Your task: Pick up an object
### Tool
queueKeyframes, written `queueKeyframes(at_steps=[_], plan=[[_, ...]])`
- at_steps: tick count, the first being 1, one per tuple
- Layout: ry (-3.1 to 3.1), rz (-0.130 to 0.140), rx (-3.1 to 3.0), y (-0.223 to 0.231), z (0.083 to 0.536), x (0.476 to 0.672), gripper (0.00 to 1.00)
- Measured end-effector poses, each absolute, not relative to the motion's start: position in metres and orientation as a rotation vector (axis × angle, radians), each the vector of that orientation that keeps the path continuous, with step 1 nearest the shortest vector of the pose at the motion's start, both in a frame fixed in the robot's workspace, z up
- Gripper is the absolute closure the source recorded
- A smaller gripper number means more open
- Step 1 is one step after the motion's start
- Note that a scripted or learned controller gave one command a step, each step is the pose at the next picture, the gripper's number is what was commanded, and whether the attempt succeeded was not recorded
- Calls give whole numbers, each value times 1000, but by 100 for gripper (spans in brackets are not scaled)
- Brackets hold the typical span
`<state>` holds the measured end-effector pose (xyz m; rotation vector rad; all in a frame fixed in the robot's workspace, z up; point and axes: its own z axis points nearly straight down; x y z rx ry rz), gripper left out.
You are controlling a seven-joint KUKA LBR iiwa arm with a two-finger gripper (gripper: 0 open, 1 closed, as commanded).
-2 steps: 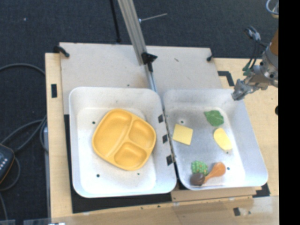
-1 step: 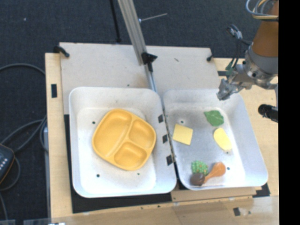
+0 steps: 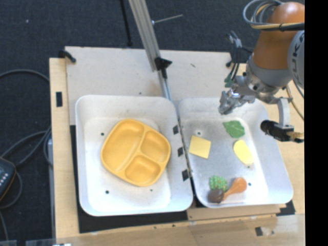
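Note:
The right bin (image 3: pixel 271 181) holds a yellow cheese square (image 3: pixel 200 147), a green leaf (image 3: pixel 234 128), a pale yellow oval piece (image 3: pixel 243 152), a small green broccoli (image 3: pixel 217 182) and a brown drumstick (image 3: pixel 229 189). My gripper (image 3: pixel 227 106) hangs over the far edge of this bin, just above and left of the green leaf. Nothing shows between its fingers.
The left bin (image 3: pixel 89 193) carries a yellow divided plate (image 3: pixel 136 151). A slanted metal pole (image 3: pixel 146 29) rises behind the bins. The arm's orange band (image 3: pixel 274 37) and wrist fill the upper right. A black fitting (image 3: pixel 274 129) sticks out beside the right bin's rim.

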<state>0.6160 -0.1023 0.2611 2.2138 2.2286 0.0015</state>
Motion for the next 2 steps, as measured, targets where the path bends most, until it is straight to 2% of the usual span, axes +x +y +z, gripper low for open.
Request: queueKeyframes(at_steps=[1,2], plan=[[2230,3,2213,-50,267,606,100],[2229,1,2215,-2,253,601,100]])
